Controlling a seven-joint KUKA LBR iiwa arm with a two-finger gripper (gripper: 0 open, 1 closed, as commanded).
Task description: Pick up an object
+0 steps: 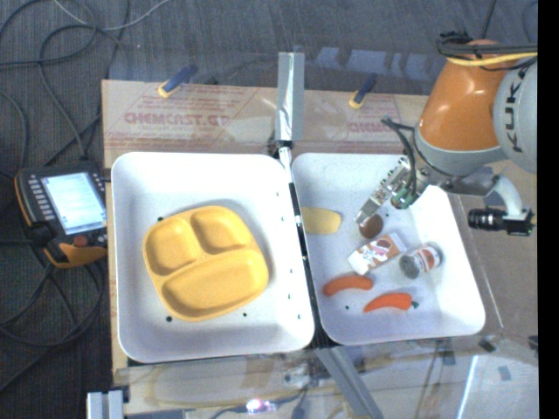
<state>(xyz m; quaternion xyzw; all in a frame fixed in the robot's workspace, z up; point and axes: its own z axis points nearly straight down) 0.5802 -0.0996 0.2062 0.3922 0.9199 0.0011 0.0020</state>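
My gripper [374, 212] hangs over the right bin [454, 317], reaching in from the upper right, its tip just above a small brown round piece [371, 226]. Below it lie a white and red packet [374, 255], a small jar with a grey lid [420, 259], an orange sausage-shaped piece [348, 284] and an orange carrot-like piece [388, 302]. A pale yellow piece [320, 221] rests by the bin's left wall. Nothing shows between the fingers.
The left bin [131, 321] bears a yellow divided tray [206, 261]. A metal post [287, 103] rises behind the seam between the bins. A handheld control pad [65, 208] lies left of the bench. The orange-banded arm [467, 107] looms over the right bin's far corner.
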